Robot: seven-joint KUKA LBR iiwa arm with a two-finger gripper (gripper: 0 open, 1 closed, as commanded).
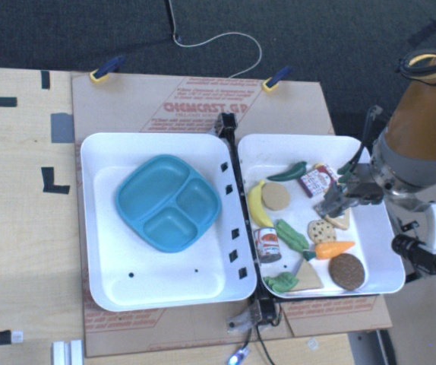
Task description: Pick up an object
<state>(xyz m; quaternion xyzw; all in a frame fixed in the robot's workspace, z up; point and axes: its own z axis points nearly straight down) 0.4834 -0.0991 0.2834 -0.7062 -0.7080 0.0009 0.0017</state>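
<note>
In the camera view, the dark two-finger end effector (332, 204) hangs low over the right-hand shallow white bin (370, 152) at the frame's right, just above a pale chocolate-chip cookie (320, 230). Whether it is spread or closed cannot be told, and nothing visibly sits in its grasp, so the pick looks not yet done. That bin holds a yellow plastic banana (258, 204), a round tan biscuit (276, 196), a red snack packet (317, 179), an orange carrot (334, 249) and a brown round patty (347, 271). The left-hand white bin (96, 204), mid-frame, holds a blue compartmented plastic plate (168, 201). Both rest on the surface.
</note>
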